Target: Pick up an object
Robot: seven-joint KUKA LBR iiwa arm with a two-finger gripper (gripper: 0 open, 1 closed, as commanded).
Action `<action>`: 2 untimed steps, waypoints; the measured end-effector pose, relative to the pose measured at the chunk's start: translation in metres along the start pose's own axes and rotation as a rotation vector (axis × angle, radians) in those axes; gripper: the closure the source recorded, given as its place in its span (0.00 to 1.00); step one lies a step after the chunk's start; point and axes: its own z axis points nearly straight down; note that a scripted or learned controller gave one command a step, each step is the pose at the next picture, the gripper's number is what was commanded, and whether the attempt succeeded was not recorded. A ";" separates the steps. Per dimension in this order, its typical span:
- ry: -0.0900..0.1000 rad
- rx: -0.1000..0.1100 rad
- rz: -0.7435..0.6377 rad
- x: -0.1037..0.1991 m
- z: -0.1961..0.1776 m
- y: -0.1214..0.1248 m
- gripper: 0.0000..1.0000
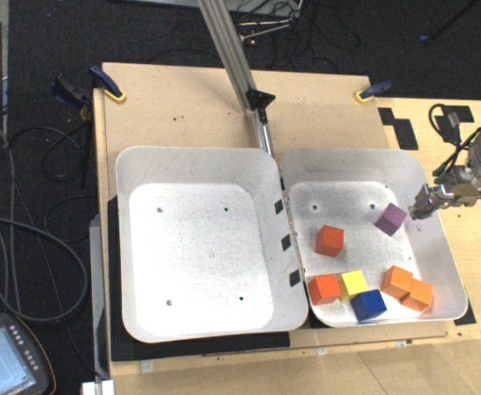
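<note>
Several small blocks lie in the right bin (339, 175). A purple block (390, 219) rests near the bin's right wall. An orange-red cube (330, 240) sits mid-bin. Along the front edge are an orange cube (325, 288), a yellow cube (354, 283), a blue cube (369, 304) and two orange blocks (408, 286). My gripper (421, 206) reaches in from the right, its tip just right of the purple block, close beside it. Nothing shows between the fingers.
The left bin (195, 241) stands beside the right one, a ridge with black clips (288, 241) between them. A metal pole (228, 44) slants in from the top toward the bins' shared back edge. Clamps (108, 85) hold the wooden board's back corners.
</note>
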 end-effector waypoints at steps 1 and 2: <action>0.003 0.002 -0.005 0.049 0.000 0.021 1.00; 0.003 0.002 -0.005 0.098 -0.009 0.035 1.00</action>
